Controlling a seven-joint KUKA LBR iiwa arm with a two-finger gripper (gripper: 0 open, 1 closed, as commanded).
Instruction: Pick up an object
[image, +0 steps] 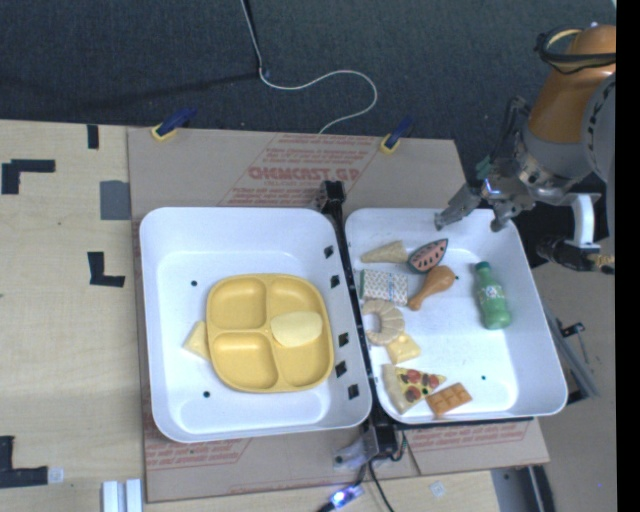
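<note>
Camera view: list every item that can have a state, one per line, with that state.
gripper: fingers spread, nothing between them, above the right bin's far rim
green bottle: lying on its side in the right bin
yellow divided plate: flat in the left bin, a pale yellow piece in one compartment
pizza slice: lying flat

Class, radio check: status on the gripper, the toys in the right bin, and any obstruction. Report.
Gripper open, holding nothing, over right bin's far rim. Watermelon slice nearest, then green bottle. Nothing in the way.
</note>
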